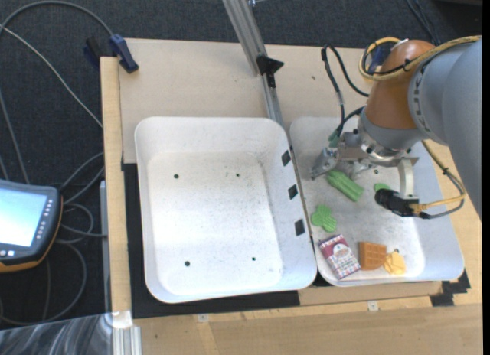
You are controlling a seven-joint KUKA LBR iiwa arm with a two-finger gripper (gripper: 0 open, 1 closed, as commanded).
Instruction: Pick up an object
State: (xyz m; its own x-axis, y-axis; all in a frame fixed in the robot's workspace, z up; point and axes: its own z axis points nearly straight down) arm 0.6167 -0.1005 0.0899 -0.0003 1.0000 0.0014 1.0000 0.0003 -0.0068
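Approach step: my end effector (pixel 331 164), fingers spread wide, hangs low over the right bin (pixel 444 258) beside the green block (pixel 345 186); next, centre and close.

Right bin (pixel 452 258) contents: long green block (pixel 346 186), lying slantwise near the bin's centre; green lumpy piece (pixel 323 218) by its left wall; small patterned packet (pixel 338 257), orange waffle-like square (pixel 372 255) and yellow piece (pixel 395 263) along its near edge.
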